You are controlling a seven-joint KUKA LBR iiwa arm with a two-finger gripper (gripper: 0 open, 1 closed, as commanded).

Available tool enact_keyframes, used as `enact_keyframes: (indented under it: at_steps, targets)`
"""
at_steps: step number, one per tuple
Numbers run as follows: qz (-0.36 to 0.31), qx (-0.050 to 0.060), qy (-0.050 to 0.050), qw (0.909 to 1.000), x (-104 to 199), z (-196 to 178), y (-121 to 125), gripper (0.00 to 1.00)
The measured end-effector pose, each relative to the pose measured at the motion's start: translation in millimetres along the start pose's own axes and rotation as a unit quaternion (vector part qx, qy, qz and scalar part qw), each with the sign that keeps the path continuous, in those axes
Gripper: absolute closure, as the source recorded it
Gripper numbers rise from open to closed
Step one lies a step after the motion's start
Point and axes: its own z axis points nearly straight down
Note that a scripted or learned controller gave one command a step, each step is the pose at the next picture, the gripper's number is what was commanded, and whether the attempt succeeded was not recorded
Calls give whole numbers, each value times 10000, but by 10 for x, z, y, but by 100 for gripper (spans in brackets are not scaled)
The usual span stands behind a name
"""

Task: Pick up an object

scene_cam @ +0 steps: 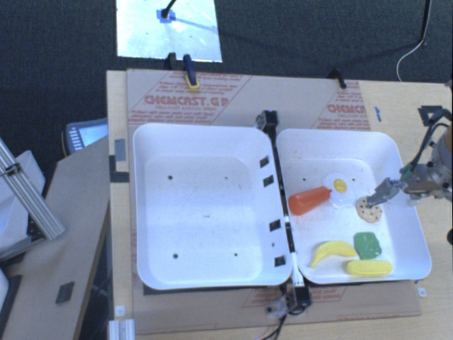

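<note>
Bench [233, 91]: cardboard-topped, printed in red, bearing 2 shallow white bins side by side.

Left bin [141, 190]: directly left of the right bin, the 2 rims touching along a line of black clips.

Right bin [396, 151]: the landmark for all entries below. Holds 6 small items, all in its near and middle floor.

Arm [435, 172]: enters over the right bin's right rim; little of it shows at the frame edge.

Gripper [382, 192]: low over the right bin's floor, right of centre, pointing left. The fingers are small and blurred at this slant, so whether they stand apart or together cannot be told. Nothing shows between them.

Orange carrot [309, 200]: lying in the left-centre of the right bin, thick end toward the clip line.

Yellow banana [333, 251]: near-left part of the right bin, curved, lying flat.

Yellow corn [369, 267]: near edge of the right bin, just right of the banana.

Green piece [367, 244]: near part of the right bin, just above the corn, possibly a leafy vegetable.

Fried egg [339, 186]: centre of the right bin, white with yellow yolk, touching the carrot's tip.

Cookie [369, 210]: right of centre in the right bin, just below the gripper tip.
</note>
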Motion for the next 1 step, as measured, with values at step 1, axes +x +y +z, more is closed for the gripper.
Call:
enact_keyframes:
  at_steps: [1]
  targets:
    - [-56,-80,-6,10000,650,-988,918,0]
